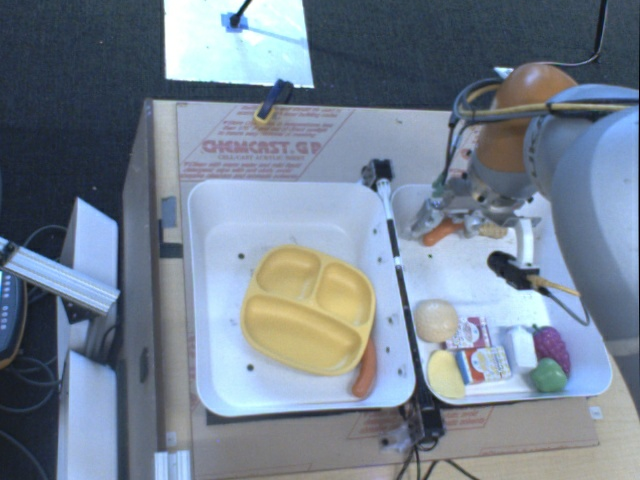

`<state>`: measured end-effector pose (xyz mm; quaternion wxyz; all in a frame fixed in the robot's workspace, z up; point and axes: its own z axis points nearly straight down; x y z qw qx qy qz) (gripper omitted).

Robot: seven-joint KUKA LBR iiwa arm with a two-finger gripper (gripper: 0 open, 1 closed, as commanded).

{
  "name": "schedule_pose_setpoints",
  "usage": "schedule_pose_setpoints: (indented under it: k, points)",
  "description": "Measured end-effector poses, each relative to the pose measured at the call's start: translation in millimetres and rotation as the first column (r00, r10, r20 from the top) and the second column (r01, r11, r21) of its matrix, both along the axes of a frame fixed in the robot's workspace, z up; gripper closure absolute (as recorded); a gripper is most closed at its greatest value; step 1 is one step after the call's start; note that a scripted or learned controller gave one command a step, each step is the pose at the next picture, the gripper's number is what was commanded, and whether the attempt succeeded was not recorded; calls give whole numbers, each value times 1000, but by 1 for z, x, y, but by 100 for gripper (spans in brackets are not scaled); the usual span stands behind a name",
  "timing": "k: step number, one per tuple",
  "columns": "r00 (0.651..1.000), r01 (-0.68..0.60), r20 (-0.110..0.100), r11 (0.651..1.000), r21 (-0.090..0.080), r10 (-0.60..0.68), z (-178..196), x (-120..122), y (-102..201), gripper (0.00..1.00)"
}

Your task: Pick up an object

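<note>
**Claw low over carrot, far-left corner of right bin**

Arm (pixel 585 158) comes in from the right, orange band (pixel 530 93) above the wrist. Wrist is bent down into the far end of the right bin (pixel 465 273).

Claw (pixel 443 218) sits low in that bin's far-left corner, close to the divider between the bins. Can't tell whether it is spread or pressed together; the wrist body hides too much.

Carrot (pixel 437 235): small and orange, lying on the bin floor right at the claw's tip, on its near side. Touching or just beside, can't say which. No sign of it lifted.

Rest of the right bin, all along the near end and well apart from the claw:
- pale round bun (pixel 436 320) by the divider
- yellow slice (pixel 443 376) just near of the bun
- red-and-white carton (pixel 482 353) beside the slice
- white block (pixel 520 346) right of the carton
- purple grapes (pixel 551 346), then a green pepper (pixel 547 375) just near of them, in the near-right corner

Left bin (pixel 225 268):
- yellow divided plate (pixel 308 308) in the middle, turned at an angle
- sausage (pixel 366 370) lying against the plate's near-right edge, close to the divider

Both bins rest on a worktop (pixel 260 143) covered with a tan sheet bearing red print. A small blue-and-yellow item (pixel 271 103) lies at its far edge; too small to identify.
</note>
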<state>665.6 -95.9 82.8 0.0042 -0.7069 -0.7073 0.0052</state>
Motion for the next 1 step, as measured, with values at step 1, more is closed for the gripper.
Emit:
schedule_pose_setpoints:
  k: [1]
  points:
    - [1000,0,0,1000,0,0,0,0,2,0]
